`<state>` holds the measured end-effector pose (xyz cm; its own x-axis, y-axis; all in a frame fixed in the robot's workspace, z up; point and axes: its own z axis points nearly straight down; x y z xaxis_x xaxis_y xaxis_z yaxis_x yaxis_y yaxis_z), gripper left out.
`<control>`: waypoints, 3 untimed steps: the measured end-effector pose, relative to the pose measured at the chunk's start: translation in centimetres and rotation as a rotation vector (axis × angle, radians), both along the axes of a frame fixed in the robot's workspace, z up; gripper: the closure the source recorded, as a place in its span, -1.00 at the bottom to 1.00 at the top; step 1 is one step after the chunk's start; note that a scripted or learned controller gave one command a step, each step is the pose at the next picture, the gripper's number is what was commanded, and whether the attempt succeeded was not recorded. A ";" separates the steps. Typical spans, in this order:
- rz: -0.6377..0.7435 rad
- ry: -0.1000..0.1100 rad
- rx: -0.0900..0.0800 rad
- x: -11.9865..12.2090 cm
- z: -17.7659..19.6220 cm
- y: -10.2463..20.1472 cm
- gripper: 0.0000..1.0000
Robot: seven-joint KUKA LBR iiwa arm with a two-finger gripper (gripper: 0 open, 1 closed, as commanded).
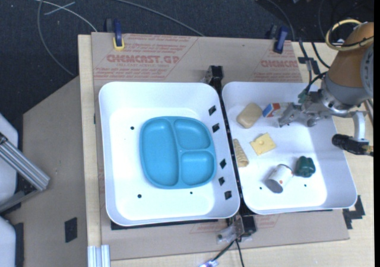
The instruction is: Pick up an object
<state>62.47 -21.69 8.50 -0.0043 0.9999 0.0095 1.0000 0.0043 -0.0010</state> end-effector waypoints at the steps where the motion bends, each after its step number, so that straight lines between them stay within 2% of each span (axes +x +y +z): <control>1: 0.001 -0.003 -0.006 0.0 1.2 -0.2 1.00; 2: -0.003 -0.009 -0.012 0.4 7.8 -0.2 1.00; 3: -0.002 -0.008 -0.011 0.5 12.6 0.6 1.00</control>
